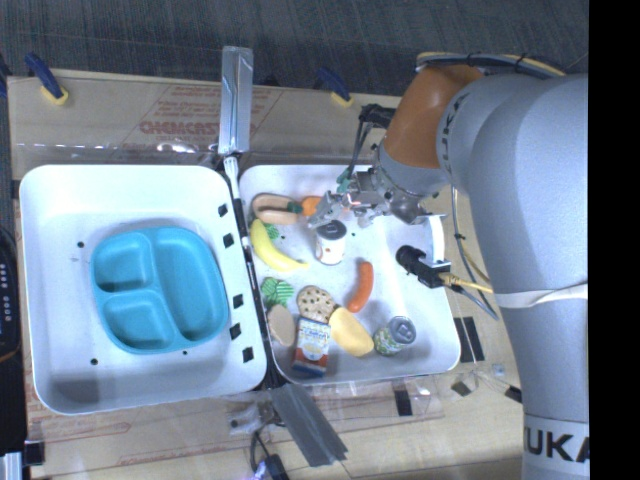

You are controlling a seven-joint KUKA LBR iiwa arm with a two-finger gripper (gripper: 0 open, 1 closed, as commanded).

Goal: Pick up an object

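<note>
My gripper hangs over the upper middle of the right bin, just above a small white cup. Close to it lie a hot dog and an orange piece to its left, a yellow banana lower left and an orange-red sausage lower right. Nothing shows between the fingers.
The left bin holds a blue divided tray. At the right bin's front lie a green leafy piece, a cookie, a small carton, a yellow lemon-like piece and a tin can.
</note>
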